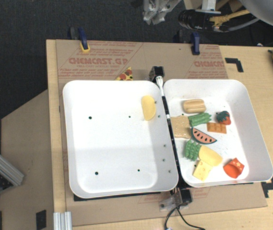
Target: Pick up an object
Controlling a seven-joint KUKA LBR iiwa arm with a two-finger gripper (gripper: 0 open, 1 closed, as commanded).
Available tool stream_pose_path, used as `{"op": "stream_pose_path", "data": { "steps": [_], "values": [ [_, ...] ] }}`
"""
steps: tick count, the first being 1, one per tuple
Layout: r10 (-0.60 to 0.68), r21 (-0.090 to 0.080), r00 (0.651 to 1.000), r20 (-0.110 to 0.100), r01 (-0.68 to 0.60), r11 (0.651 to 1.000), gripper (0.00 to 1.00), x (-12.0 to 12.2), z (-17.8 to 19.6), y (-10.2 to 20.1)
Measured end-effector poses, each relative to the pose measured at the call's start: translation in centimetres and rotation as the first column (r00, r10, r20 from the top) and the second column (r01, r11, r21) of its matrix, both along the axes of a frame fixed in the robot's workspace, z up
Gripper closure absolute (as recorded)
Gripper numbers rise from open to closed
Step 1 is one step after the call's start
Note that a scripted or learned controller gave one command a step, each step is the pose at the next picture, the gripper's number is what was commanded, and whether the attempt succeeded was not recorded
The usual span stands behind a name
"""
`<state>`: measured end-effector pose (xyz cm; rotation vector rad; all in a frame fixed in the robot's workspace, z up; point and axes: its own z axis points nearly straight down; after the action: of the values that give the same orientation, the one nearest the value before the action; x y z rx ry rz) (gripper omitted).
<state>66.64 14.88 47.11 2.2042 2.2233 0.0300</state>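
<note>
Dark carpet surrounds the bench (54, 128), topped with brown board. Left bin (78, 143): one pale yellow piece (148, 107) lying near its right wall, toward the far edge. Right bin (251, 123): bread roll (194, 105) near its far-left corner, watermelon slice (204, 136) mid-bin, cheese wedge (201, 170) at the near edge, waffle (217, 127) and red piece (233, 167) further right. Gripper (156, 9) hangs beyond the bench's far edge, above the carpet, nothing visibly held; finger spread cannot be made out.
</note>
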Motion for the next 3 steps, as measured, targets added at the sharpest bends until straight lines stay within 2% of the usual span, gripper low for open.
{"op": "stream_pose_path", "data": {
  "steps": [1,2,3],
  "values": [
    [-0.001,-0.007,0.999,-0.037,0.0,1.0,1.0,-0.3,-14.6,8.2],
    [-0.006,0.001,1.0,0.0,0.006,1.0,1.0,-2.5,4.7,7.6],
    [-0.006,-0.01,0.999,-0.038,0.005,1.0,1.0,-10.9,-8.3,7.6]
  ]
}}
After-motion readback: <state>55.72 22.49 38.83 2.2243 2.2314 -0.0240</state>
